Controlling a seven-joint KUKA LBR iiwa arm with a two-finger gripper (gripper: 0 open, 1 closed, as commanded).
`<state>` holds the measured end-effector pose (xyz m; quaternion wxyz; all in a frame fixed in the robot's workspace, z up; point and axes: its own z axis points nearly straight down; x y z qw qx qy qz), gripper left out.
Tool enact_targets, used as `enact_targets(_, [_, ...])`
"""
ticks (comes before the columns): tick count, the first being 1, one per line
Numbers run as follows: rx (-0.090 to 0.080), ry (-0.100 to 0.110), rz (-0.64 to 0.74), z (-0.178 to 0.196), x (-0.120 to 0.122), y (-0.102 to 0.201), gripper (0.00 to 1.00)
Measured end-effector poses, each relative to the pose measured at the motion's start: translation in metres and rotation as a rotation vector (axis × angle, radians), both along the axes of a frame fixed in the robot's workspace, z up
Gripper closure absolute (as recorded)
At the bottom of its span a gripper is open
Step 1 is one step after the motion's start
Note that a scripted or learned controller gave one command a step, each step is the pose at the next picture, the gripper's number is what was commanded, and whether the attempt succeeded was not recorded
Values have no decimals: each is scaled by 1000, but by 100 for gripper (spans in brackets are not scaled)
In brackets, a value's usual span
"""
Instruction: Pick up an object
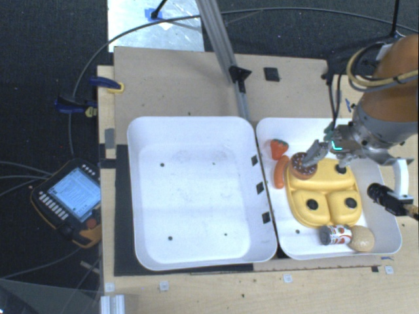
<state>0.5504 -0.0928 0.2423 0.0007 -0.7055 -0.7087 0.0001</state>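
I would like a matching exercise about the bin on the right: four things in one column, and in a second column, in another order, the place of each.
Things:
1. carrot
2. yellow tray
3. small can
4. gripper

Places:
A. middle of the right bin
B. near the bin's front edge, beside a beige ball
C. above the tray's far left corner, over a brown round thing
D. by the bin's left wall, at the far end

Pairs: 1-D, 2-A, 3-B, 4-C
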Motion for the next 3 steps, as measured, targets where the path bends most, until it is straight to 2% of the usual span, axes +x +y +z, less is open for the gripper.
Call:
enact_targets(1, [0, -2, 0, 1, 1, 0, 0])
enact_targets(3, [-1, 2, -3, -124, -1, 1, 0])
